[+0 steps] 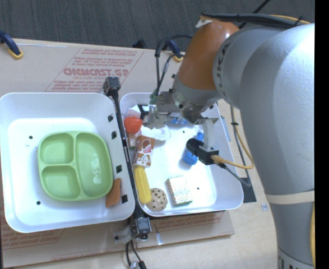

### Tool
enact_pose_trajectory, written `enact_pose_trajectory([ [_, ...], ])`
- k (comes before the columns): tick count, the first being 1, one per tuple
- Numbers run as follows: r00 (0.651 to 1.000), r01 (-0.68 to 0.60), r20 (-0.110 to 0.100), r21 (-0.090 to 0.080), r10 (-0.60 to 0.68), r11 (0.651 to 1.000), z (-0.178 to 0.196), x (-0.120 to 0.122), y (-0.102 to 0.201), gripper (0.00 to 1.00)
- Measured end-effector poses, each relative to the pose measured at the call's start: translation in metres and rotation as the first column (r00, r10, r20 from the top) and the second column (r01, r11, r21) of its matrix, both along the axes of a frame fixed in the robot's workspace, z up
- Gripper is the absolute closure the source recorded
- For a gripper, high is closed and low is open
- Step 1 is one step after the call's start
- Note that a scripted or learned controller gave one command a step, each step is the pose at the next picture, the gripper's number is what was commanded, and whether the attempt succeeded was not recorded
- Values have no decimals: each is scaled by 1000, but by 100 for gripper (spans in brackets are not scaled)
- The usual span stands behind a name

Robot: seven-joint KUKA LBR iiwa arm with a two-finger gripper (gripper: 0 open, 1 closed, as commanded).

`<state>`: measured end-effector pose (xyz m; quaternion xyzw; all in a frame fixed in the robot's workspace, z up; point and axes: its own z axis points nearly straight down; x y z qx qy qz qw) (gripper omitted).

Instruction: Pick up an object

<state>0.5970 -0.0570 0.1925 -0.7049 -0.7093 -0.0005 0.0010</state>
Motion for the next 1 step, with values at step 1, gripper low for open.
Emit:
enact_pose_trajectory([
  [1, 1000, 3, -3, -1, -3, 1000, -1, -24, -34, 100],
])
